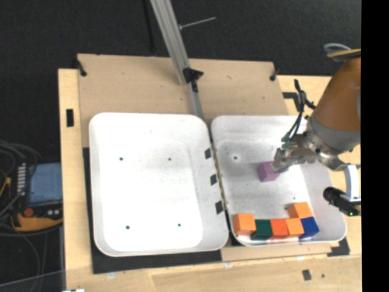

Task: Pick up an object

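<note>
Here the gripper sat low in the right bin, directly at the purple block, apparently positioned for a grasp; finger state could not be determined. The other blocks lay clustered along the near wall, leaving the purple one isolated.

Light wood bench on dark floor; blue box w/ cables, left edge.
</note>
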